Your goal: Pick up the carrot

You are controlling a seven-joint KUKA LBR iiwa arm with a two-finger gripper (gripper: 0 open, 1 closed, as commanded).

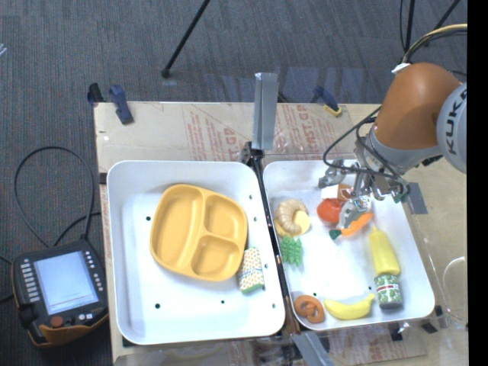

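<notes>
1. A grey robot arm with an orange band reaches in from the right over the right-hand shallow white bin.
2. Its two-finger gripper hangs low over the upper middle of that bin, directly above the small orange plastic carrot with a green tip.
3. The carrot lies slanted on the bin floor, its green end pointing lower left. The gripper's tip appears to touch or sit just above it, but whether the carrot is between the fingers cannot be told.
4. A round red tomato-like toy sits just left of the carrot, close against the gripper.
5. A yellow squeeze bottle lies just right of and below the carrot.
6. Further left in the same bin are a curled tan shrimp-like toy and a small green leafy piece.
7. Along the near edge lie a brown ring-shaped pretzel, a yellow banana and a small green-labelled can.
8. The left white bin holds a yellow three-compartment plastic plate and, touching its lower right rim, a small patterned packet.
</notes>
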